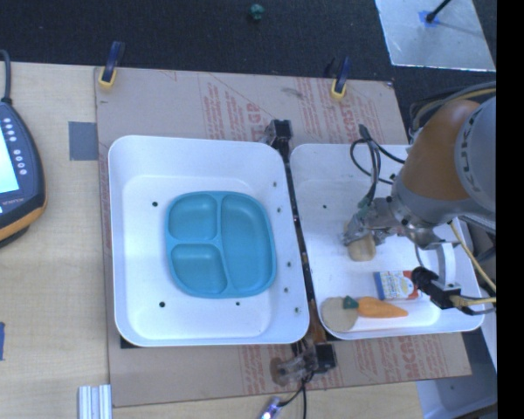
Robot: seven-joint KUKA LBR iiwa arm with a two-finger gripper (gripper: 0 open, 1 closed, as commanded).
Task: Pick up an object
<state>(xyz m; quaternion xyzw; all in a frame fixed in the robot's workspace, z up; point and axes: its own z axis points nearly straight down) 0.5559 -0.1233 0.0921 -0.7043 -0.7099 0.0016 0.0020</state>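
At the near edge of the bench, small black hardware (319, 357) sits between the bins, too blurred to identify. In the right bin (325, 175), the near corner holds a carrot-shaped toy (382, 308) lying flat, its green end touching a tan round piece (337, 313). Just behind it lies a small white packet (393, 284) with blue and red print, too small to read. Farther in, a small beige lump (361, 249) sits directly under the gripper (365, 230); the fingers blend into wrist and cabling, so whether they are spread or closed on the lump cannot be told. The arm (450, 160) covers the bin's right side. The left bin (131, 234) holds a blue divided plate (220, 243), three compartments. The brown board (244, 103) beneath bears faint red lettering, unreadable. Far left, a pendant (4, 177) is cut off by the frame.
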